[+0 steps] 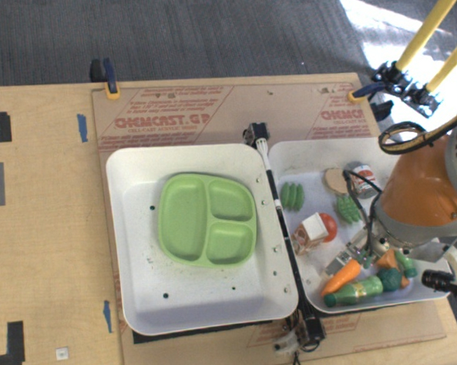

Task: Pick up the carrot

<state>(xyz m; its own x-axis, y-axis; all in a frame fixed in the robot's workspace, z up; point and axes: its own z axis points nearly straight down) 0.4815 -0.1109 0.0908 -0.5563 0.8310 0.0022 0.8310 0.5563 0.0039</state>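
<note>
The arm's orange band (422,189) covers a good chunk of the right bin (312,153), so whatever's under it is anyone's guess. The gripper (362,256) is down low in that bin, right at the carrot (341,274), but honestly can't tell if it's open or closed. The carrot lies near the bin's front edge, touching a green bottle (362,289).

Two bins side by side on the bench

The left bin (132,245) holds a divided plate (207,218); in the right bin (304,154), the carrot (341,275) lies near the front (just behind a bottle (362,289)), under the gripper (362,256).
</note>
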